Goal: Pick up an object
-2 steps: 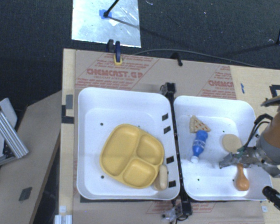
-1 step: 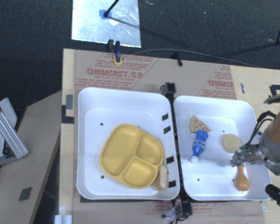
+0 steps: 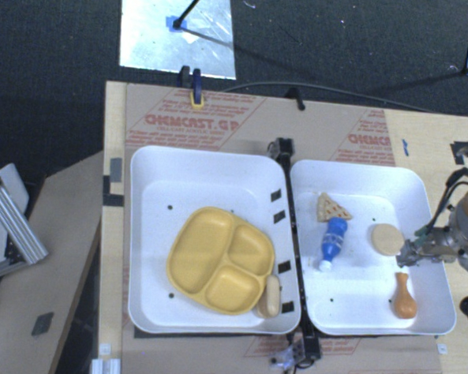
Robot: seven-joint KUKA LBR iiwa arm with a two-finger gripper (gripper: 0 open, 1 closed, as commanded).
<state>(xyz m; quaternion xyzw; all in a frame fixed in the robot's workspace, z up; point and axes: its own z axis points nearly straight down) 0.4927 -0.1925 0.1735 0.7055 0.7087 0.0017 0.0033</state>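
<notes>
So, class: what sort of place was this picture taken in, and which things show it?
Most likely a robotics lab set up for grasping trials. Two shallow white bins sit side by side on a bench, holding toy items such as a yellow divided plate and a blue bottle, while a robot arm's tool reaches in.

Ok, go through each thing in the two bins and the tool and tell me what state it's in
Yellow divided plate: flat in the left bin, tilted askew, compartments bare.
Bread roll: lying against the plate's lower right edge.
Blue bottle: on its side in the right bin.
Triangular wedge: lying flat above the bottle.
Tan round piece: lying flat.
Orange drumstick: lying flat.
Tool: low beside the tan piece, holding nothing visible.
</notes>
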